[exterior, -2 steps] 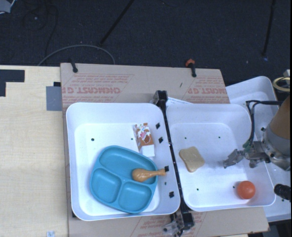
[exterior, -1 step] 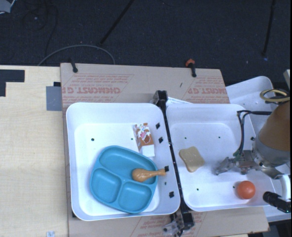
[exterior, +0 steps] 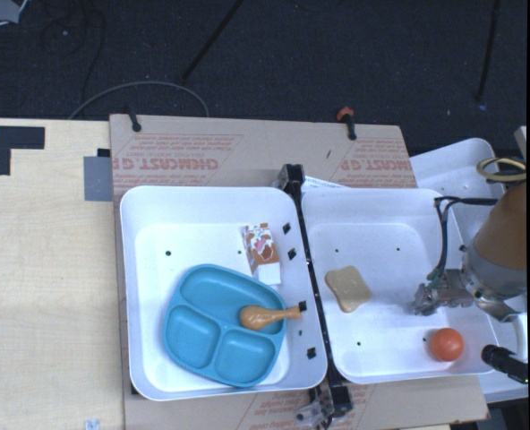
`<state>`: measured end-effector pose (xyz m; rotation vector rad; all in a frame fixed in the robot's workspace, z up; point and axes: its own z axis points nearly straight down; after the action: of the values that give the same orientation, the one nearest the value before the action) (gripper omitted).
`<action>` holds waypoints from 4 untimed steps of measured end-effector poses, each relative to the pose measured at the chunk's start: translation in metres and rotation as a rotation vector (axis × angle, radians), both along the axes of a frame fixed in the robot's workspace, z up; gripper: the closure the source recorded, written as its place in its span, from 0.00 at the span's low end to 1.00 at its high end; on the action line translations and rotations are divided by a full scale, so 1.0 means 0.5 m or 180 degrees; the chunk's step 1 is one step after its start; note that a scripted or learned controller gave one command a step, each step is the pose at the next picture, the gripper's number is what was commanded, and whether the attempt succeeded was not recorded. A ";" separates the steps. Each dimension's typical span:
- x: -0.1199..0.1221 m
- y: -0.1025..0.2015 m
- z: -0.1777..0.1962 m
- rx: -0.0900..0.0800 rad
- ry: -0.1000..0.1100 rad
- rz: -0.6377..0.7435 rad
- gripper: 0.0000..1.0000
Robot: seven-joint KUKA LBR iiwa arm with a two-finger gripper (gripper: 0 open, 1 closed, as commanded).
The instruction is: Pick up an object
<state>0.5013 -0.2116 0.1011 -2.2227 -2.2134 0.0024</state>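
Objects lie in both bins, and the ones within closest reach are in the right bin [exterior: 372, 213]: a tan, bread-like piece [exterior: 347, 288] near its left middle and an orange-red ball [exterior: 445, 344] at its near right. We place the claw [exterior: 433, 297] low over that bin's right side, between the two and apart from both; nothing sits between its tips, and whether they stand apart or together we cannot tell, since the metal there reads as one blurred cluster. From here we judge the main risk to be a close on bare floor, because neither piece is under the claw. The ball would likely roll away if one tip nudges it before the other arrives, and it sits near the bin's near wall, so a descent there could knock the rim. The tan piece lies flat and thin, so tips coming down beside it may slide over it or just push it leftward. The left bin [exterior: 149, 240] holds a blue divided plate [exterior: 202, 334] with a wooden spoon-like thing [exterior: 267, 315] resting across its right edge and a small printed packet [exterior: 261, 245] just beyond it; reaching those means crossing the black divider [exterior: 303, 267] between the bins, where the arm [exterior: 507, 240] could catch.
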 end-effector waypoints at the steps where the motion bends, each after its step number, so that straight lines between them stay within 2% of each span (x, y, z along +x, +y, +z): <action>1: 0.005 0.012 0.121 -0.0009 -0.0023 0.0020 1.00; 2: 0.014 0.025 0.212 -0.0008 -0.0022 0.0022 1.00; 3: 0.015 0.024 0.243 -0.0006 -0.0013 0.0021 1.00; 4: 0.045 0.111 0.229 0.0002 -0.0004 0.0026 1.00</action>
<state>0.5240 -0.1560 0.2157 -2.2139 -2.2229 0.0002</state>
